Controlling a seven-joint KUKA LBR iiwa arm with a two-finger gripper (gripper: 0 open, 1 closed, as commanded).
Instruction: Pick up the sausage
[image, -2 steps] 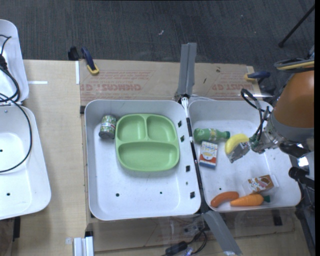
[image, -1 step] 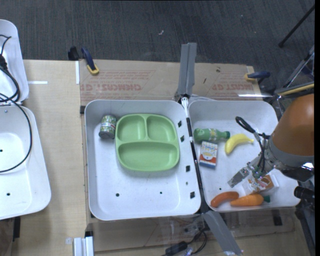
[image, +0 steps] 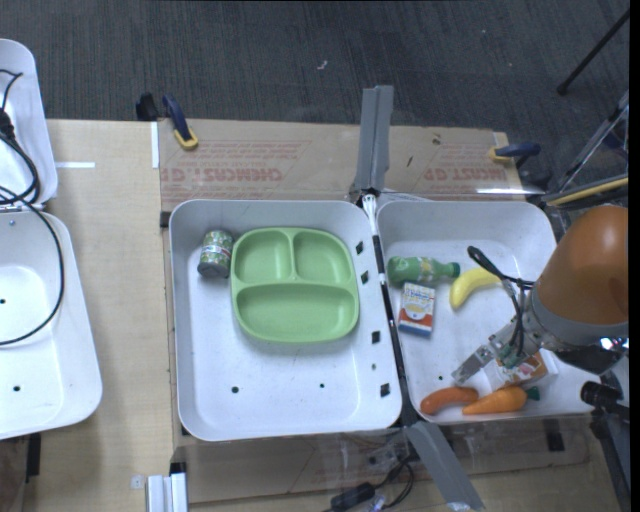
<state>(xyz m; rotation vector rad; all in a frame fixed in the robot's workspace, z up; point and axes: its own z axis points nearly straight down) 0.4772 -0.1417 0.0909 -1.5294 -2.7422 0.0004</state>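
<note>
A pale wooden worktop (image: 110, 170) with a brown cardboard sheet (image: 270, 160) along its far side stands on dark grey carpet (image: 250, 50), and it bears two shallow white bins side by side. The left white bin (image: 200, 390) holds a light green three-compartment plastic plate (image: 294, 284), with a small green-labelled tin can (image: 214, 253) just left of that plate. Taking the plate as the mark, the right white bin (image: 445, 225) lies to its right, holding a green bottle (image: 422, 268), a small red, white and blue carton (image: 417, 308) and a yellow banana (image: 472, 285). The reddish-orange sausage (image: 449, 398) lies at that bin's near edge, well right of and nearer than the plate, its end meeting an orange carrot (image: 495, 402). The grey arm with its orange band (image: 592, 265) reaches in from the far right, tilted down towards the plate's side, the claw (image: 478, 362) hanging just above the sausage; whether it is wide or narrow I cannot tell.
</note>
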